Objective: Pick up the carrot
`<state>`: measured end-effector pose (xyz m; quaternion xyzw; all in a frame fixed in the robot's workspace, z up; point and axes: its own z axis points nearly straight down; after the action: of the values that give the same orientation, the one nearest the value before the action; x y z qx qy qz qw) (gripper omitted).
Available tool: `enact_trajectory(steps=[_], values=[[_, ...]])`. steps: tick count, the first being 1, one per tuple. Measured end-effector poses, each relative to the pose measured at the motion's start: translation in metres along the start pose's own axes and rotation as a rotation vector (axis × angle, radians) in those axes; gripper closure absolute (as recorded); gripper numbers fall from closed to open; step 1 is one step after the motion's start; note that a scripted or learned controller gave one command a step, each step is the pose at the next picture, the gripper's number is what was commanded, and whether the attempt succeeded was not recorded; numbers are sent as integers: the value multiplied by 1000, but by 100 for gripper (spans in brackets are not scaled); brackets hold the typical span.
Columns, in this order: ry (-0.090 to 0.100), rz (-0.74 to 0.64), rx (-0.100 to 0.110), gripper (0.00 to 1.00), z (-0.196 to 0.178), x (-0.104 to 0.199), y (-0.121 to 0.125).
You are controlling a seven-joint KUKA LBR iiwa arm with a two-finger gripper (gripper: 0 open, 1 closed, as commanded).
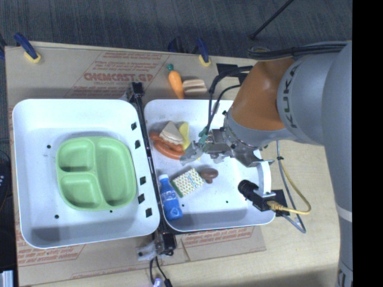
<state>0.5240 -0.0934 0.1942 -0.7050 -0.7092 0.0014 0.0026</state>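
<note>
The carrot (175, 83), orange with a small green top, lies on the cardboard just beyond the far rim of the right bin (257, 215), outside both bins. My gripper (195, 150) is low inside the right bin, near its left side, right beside a red sausage (166, 147) and a sandwich piece (172, 131). The carrot is well clear of the gripper, farther back and a little to the left. The orange wrist band and grey arm cover the right part of the bin.
A tan bread-like piece (194, 87) sits right of the carrot. The right bin also holds a yellow wedge (184, 134), a brown lump (208, 174), a speckled block (188, 182) and a blue bottle (170, 198). A green divided plate (96, 172) fills the left bin (30, 124).
</note>
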Motion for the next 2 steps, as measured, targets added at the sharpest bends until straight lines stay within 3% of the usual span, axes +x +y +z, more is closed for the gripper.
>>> enact_trajectory(steps=[1,2], values=[[-1,301,-2,0,3,35,62],[-1,452,1,0,85,-14,68]])
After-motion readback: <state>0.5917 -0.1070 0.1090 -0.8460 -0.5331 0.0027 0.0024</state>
